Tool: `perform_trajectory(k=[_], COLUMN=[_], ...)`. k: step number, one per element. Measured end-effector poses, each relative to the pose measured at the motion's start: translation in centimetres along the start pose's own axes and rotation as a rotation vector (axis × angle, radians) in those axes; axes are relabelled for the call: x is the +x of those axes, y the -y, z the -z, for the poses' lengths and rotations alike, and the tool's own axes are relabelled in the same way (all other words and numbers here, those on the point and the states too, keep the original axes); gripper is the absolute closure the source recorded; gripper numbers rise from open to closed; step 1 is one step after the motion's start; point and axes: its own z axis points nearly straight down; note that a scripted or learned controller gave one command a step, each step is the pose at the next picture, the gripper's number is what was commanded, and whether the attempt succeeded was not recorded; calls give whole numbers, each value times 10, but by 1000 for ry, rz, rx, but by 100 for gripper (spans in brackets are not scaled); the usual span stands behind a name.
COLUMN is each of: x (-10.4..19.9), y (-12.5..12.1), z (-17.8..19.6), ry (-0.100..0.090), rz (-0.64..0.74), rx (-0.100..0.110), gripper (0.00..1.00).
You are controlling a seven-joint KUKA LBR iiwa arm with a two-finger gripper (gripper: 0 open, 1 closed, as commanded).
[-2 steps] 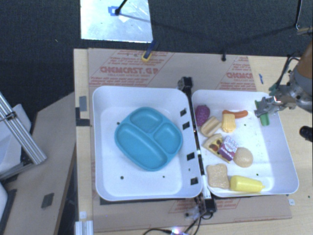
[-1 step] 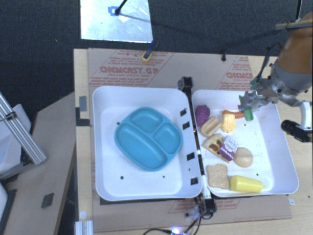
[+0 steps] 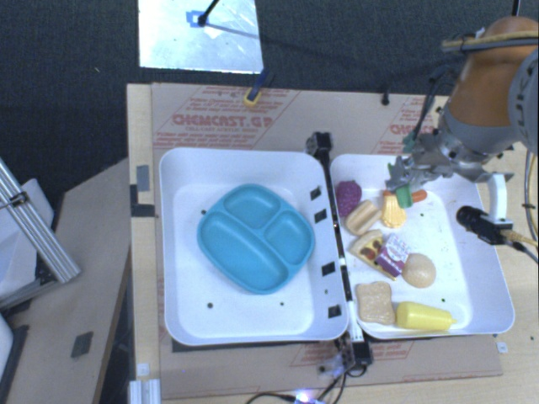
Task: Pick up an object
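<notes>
Lying nearest, yellow toy food [image 3: 424,316] and toast [image 3: 376,301] are sitting in the right bin [image 3: 488,297]; the end effector [image 3: 402,183] is hovering over the carrot [image 3: 409,197], its opening impossible to judge.

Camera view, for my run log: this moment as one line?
gripper over right bin | above carrot | blue tray in left bin

A blue divided plate [image 3: 255,237] lies in the left bin [image 3: 181,310]. At three o'clock, toy foods crowd the right bin [image 3: 480,268]. The pincer [image 3: 402,180] hangs over a carrot [image 3: 409,196] at that bin's twelve o'clock.
</notes>
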Motion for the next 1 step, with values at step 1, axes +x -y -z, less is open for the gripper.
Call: perform_trajectory(k=[1], x=[31], y=[2], z=[-4], ry=[1], rz=[-1], rx=[1], gripper=[100])
